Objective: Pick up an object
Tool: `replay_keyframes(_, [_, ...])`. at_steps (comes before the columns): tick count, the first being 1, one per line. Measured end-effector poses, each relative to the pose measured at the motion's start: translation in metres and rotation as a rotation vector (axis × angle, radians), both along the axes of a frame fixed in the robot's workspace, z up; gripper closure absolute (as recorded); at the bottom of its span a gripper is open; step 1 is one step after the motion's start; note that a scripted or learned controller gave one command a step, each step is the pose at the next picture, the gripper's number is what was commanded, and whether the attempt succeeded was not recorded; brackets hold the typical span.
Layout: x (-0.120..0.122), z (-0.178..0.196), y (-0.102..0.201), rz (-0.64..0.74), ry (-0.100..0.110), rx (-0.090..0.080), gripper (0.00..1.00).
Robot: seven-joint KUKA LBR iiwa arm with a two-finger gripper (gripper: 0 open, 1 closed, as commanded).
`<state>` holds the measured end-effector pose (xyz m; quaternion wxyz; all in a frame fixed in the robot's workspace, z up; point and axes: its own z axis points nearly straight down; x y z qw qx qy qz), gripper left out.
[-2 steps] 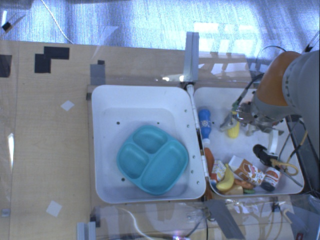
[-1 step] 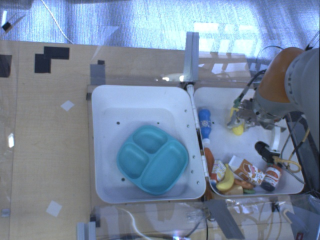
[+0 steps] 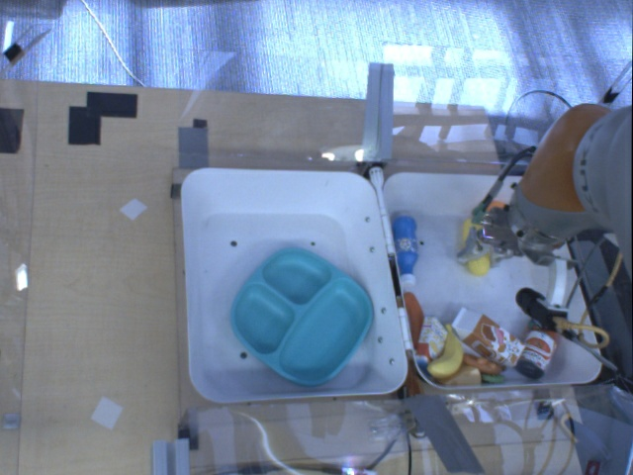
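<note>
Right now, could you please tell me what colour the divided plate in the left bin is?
The divided plate is teal blue, seen plainly in the camera view.

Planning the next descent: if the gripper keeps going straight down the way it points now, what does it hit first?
Most likely the yellow object in the right bin, which sits right at the gripper tip. Depth is hard to judge from this slanted view; they may already be touching.

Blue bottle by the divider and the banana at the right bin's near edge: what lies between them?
In the camera view, a red-orange item lies along the divider between the blue bottle and the banana, with a small white packet just before the banana.
</note>
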<state>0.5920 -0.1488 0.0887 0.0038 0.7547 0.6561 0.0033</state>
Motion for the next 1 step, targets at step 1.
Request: replay_keyframes(1, [0.0011, 0.1026, 0.0697, -0.051, 0.004, 0.002, 1.00])
